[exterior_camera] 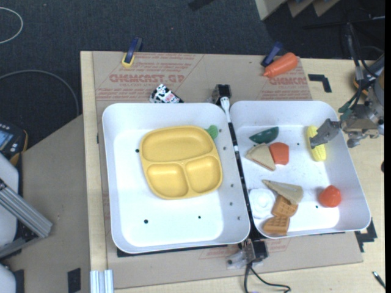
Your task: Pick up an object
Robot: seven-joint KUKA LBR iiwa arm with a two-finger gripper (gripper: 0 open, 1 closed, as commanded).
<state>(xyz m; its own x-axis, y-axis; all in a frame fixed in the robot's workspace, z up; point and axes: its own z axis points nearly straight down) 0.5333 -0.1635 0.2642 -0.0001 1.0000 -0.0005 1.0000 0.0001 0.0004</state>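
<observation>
We see two shallow white bins side by side on a brown board. The left bin (122,182) holds a yellow divided plate (181,161), lying flat toward the bin's upper middle, with a small green piece (212,131) just beside its upper right corner. The right bin (351,182) holds the loose toys. A dark green wedge (264,135) lies near the top, and below it a tan slice (261,157) touches an orange-red block (280,153). A yellow corn cob (317,144) lies upright near the bin's right wall. A red ball (330,196) sits apart, lower right. Toward the bottom we find a tan cone-shaped wedge (285,190), a white round piece (261,200) to its left, and two waffle-like brown pieces (280,216) stacked close under the wedge. The gripper (327,132) reaches in from the right edge, its grey tip just over the upper end of the corn cob; we cannot tell how its jaws stand, nor whether anything is caught in them. Outside the bins, an orange carrot (281,65) rests on the board near a blue clamp, a yellow-tipped clamp (130,53) stands at the board's upper left, and a small black-and-white toy (165,94) lies just above the left bin.
</observation>
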